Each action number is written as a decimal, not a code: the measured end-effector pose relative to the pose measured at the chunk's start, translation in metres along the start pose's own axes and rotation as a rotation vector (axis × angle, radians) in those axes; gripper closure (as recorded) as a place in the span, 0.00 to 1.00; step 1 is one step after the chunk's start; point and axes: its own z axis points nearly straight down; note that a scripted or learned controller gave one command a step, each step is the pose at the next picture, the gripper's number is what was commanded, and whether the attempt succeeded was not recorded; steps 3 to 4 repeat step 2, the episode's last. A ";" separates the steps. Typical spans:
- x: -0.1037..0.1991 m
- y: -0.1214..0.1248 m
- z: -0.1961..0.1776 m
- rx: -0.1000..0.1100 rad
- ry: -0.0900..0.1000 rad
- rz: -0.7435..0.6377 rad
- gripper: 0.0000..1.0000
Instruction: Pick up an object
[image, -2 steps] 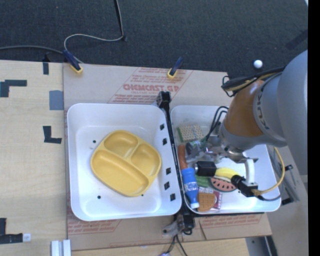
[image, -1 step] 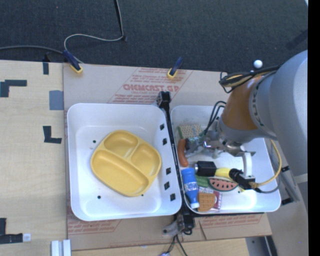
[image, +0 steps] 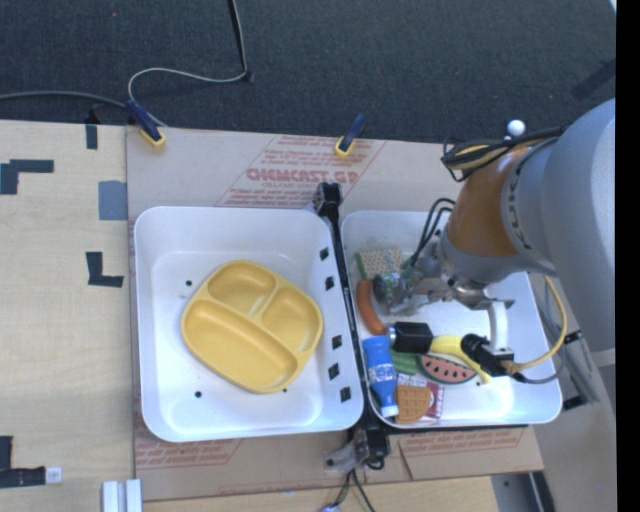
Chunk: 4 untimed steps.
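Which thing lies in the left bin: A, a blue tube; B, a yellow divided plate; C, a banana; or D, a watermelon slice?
B: the yellow divided plate lies by itself in the left bin, while the blue tube, the watermelon slice and the banana are all in the right bin.

- One fixed camera, mounted above the bench (image: 60, 330), looking down at a slant.
- Field covers both white bins: left bin (image: 160, 330) and right bin (image: 520, 400), whole and side by side.
- Arm (image: 560, 200) enters from the frame's right, near the lens, large.
- Dark floor (image: 400, 50) along the top edge.
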 end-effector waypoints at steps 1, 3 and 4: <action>0.000 0.000 0.000 0.000 0.000 0.000 0.00; 0.001 0.000 -0.009 0.002 0.001 -0.001 1.00; 0.001 0.000 -0.009 0.002 0.001 -0.001 1.00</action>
